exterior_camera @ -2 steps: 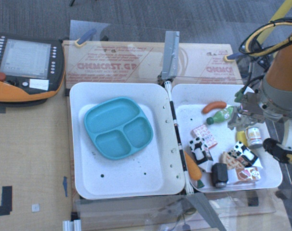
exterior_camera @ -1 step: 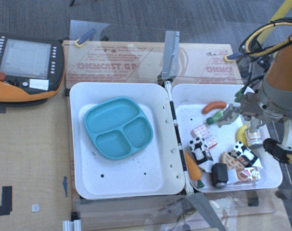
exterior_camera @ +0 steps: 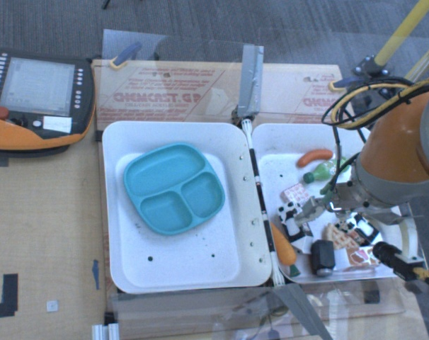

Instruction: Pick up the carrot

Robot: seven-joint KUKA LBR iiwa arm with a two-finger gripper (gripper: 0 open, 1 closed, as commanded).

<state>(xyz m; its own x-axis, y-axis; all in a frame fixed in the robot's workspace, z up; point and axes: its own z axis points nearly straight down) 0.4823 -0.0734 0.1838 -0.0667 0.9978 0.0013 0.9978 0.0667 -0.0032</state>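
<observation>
Camera view from above, largest item to smallest. The surface (exterior_camera: 52, 211) carries two white bins side by side. The left bin (exterior_camera: 129, 261) holds one teal divided plate (exterior_camera: 174, 188) with three compartments. The right bin (exterior_camera: 271, 144) holds the clutter and my own arm (exterior_camera: 395, 154), one only, grey with an orange band, reaching in from the right. One pendant with a screen (exterior_camera: 37, 98) lies at the surface's far-left corner.

My jaws (exterior_camera: 310, 214) hang low over the middle of the right bin, just beside a black-and-white toy (exterior_camera: 291, 213). Whether they are released or clenched I cannot tell at this size and angle, and I see nothing plainly caught in them.

The carrot (exterior_camera: 284, 245), one, lies in the near-left corner of the right bin, against the wall shared with the left bin. Its long axis runs roughly along that wall, orange body farther from the camera and green tip nearer. From my jaws it lies toward the camera and to the view's left, near but apart. I judge the next move is a short shift that way, closing across its narrow width.

Smaller items, one each: an orange-red sausage-shaped toy (exterior_camera: 315, 157) at the far side, a green piece (exterior_camera: 321, 171) beside it, a dark block (exterior_camera: 323, 256) near the front wall, and a pink-and-white card (exterior_camera: 295, 193). Other small pieces under my wrist are too jumbled to count.
</observation>
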